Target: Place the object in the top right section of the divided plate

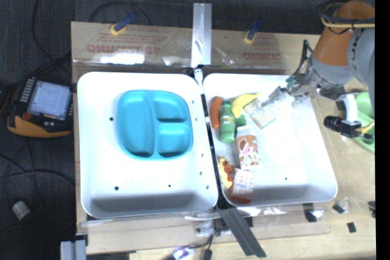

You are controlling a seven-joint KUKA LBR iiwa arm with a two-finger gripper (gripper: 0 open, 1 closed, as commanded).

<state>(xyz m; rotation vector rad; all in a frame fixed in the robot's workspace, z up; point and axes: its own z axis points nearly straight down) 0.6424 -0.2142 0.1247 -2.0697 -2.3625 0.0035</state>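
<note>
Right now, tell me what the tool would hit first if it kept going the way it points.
Probably the small speckled packet beside the banana: the tool points down-left toward it. Height above the right bin is unclear.

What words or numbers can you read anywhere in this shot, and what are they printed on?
Red lettering on the clear sheet behind the bins: reversed and blurred, unreadable.
Print on the snack packets in the right bin: too small to read.
Handheld device screen, far left: lit, nothing legible.

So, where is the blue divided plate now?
The blue divided plastic plate lies in the left white bin, near its middle, apart from the toy food in the right bin.
</note>
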